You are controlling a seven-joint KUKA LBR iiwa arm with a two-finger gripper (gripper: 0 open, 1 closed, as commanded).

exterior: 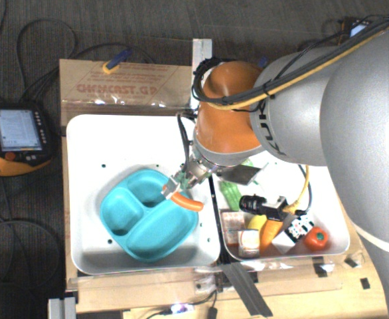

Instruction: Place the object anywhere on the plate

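Looming largest at the right of the frame, the grey arm [327, 105] is hiding much of the right bin [337, 248], where a jumble of toy foods, among them a red tomato [316, 238] and a yellow piece [269, 232], is lying partly cut off from sight. At centre, the pincer [180, 186] is clamping its fingers on an orange carrot [184, 202], which is hanging over the right rim of the blue plate [148, 214] sitting in the left bin [88, 151].
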